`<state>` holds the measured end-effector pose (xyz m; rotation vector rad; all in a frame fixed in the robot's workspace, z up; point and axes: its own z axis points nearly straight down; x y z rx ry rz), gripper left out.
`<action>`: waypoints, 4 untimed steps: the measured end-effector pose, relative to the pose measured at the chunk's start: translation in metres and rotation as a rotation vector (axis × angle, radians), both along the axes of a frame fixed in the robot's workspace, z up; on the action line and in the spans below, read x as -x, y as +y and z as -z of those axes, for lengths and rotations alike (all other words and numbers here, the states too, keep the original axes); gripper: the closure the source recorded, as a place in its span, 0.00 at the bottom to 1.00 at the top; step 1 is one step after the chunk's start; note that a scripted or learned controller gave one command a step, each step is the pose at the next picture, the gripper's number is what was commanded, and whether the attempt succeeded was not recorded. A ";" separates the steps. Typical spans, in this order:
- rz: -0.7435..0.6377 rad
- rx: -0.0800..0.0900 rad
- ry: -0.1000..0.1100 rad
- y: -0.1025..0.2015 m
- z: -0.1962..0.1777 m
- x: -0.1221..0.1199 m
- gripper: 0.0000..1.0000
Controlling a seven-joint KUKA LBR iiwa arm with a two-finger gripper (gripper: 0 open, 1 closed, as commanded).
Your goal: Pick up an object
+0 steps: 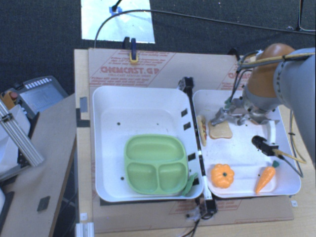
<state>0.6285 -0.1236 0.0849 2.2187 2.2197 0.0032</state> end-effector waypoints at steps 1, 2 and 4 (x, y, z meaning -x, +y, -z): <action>-0.001 0.000 -0.008 0.000 -0.015 -0.003 1.00; 0.001 0.000 -0.002 -0.003 -0.077 0.003 1.00; 0.001 0.001 0.002 -0.008 -0.120 0.010 1.00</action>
